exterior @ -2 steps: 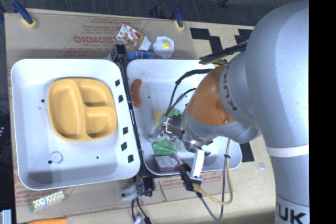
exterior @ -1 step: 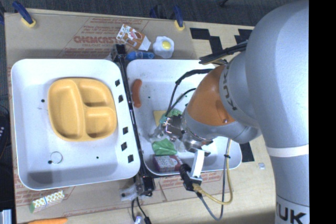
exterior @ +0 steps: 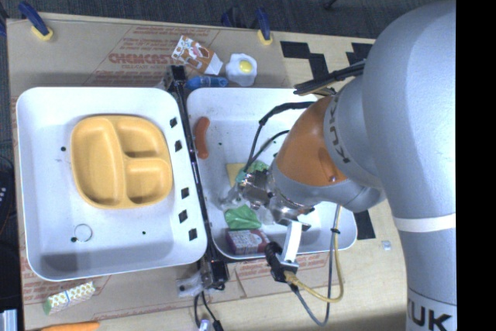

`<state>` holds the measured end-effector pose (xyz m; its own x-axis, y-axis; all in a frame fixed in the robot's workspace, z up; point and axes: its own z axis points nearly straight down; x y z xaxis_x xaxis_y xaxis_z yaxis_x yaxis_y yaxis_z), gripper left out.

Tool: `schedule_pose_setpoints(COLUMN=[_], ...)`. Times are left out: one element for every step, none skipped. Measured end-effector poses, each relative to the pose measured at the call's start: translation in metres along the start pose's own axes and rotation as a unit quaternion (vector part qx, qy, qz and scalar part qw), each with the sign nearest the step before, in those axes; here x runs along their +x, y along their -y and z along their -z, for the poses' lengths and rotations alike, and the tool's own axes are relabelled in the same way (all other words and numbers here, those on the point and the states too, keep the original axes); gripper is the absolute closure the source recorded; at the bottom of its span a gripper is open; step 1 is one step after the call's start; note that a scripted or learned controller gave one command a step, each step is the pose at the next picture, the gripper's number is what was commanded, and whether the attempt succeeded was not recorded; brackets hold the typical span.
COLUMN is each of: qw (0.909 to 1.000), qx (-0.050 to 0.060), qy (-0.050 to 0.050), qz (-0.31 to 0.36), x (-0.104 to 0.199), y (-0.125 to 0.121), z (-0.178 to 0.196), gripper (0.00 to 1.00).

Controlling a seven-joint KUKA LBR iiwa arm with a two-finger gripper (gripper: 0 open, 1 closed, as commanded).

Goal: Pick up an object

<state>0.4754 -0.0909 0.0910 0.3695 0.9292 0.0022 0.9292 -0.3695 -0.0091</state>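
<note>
A slanted overhead view shows two shallow white bins side by side on a cardboard-covered bench. The left bin holds a yellow divided tray. The right bin holds a jumble of small items: an orange hot-dog-shaped toy near its left wall, a pale yellow flat piece, a green soft-looking item and a dark reddish box toward the near edge.

The grey arm with its orange band reaches in from the right and hangs low over the right bin. The gripper sits above the cluster of items, but the wrist hides it, so whether it is open, closed or holding anything cannot be told.

The green item lies just below and beside the gripper, touching or nearly touching the reddish box. It looks light and pliable, likely to crumple or slip, so a pinch across its middle seems safest. The box looks stiff and light, and would probably take a firm grip across its short sides, though the bin wall crowds it closely.
</note>
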Motion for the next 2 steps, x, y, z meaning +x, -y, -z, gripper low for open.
schedule_pose_setpoints(qw=[1.0000, 0.9907], qx=[0.002, -0.004], qy=[0.000, 0.001], qz=[0.002, 0.136], x=[0.000, 0.008], y=[0.000, -0.031], z=[0.010, 0.142], gripper=[1.00, 1.00])
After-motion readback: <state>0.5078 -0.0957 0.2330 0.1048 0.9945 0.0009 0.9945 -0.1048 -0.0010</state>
